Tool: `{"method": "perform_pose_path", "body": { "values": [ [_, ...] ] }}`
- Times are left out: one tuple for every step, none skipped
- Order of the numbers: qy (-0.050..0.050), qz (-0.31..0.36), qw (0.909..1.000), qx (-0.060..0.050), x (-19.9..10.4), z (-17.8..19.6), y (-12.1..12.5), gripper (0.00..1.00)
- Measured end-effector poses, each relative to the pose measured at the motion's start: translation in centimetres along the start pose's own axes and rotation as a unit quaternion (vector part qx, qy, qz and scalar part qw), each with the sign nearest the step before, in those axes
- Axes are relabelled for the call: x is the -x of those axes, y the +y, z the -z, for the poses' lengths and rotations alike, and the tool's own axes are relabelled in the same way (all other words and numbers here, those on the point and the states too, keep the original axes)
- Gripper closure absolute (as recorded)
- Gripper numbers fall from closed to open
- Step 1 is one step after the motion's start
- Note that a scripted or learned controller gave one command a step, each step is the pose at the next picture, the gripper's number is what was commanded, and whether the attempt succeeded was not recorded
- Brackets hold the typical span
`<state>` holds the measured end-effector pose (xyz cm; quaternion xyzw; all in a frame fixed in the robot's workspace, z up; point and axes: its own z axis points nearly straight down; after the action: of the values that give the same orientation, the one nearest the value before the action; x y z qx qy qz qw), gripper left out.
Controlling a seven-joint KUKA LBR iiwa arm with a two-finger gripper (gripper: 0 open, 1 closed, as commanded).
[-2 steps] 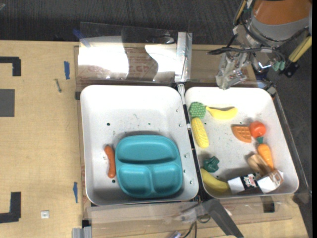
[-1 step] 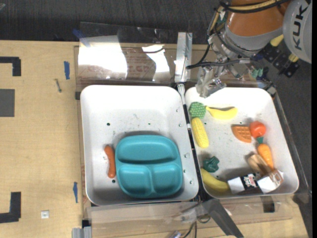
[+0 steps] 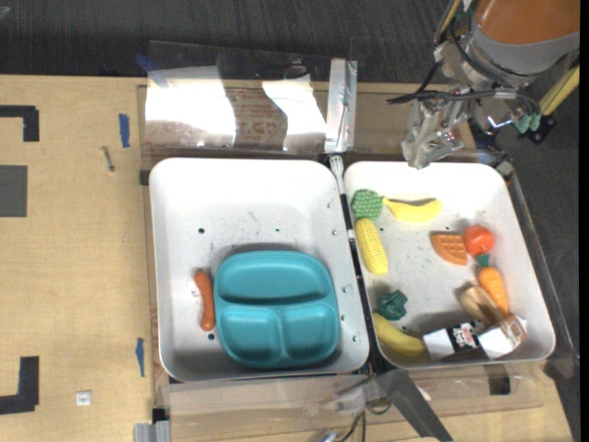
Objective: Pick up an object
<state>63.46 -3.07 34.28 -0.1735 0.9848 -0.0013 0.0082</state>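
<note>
Up at the far right, the grey arm with its orange band (image 3: 526, 12) hangs over the back edge of the right bin (image 3: 525, 247), and its pincer (image 3: 431, 145) points down just outside that bin's far rim, above the counter (image 3: 64, 274); nothing lies between its fingers, though whether they are spread or closed cannot be told from this angle. Inside the right bin the toys lie scattered: a yellow banana (image 3: 414, 210) near the back, with a small green piece (image 3: 365, 203) just beside it to the left, and an ear of corn (image 3: 372, 245) running along the left wall below that. Toward the right wall sit an orange waffle-like slice (image 3: 450, 247), touching a red tomato (image 3: 479, 240), and a carrot (image 3: 494, 288) below them. Near the front lie a dark green piece (image 3: 393, 305), a second banana (image 3: 398, 337), a tan piece (image 3: 478, 304) and a black-and-white packet (image 3: 479, 338). The left bin (image 3: 184, 201) holds a teal divided tray (image 3: 274, 307), with an orange sausage (image 3: 206, 299) just beside its left edge.
</note>
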Motion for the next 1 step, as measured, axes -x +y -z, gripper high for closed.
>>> {"method": "perform_pose_path", "body": {
  "values": [
    [0.006, -0.006, 1.0000, 0.002, -5.61, -3.01, -3.53, 1.00]
  ]
}}
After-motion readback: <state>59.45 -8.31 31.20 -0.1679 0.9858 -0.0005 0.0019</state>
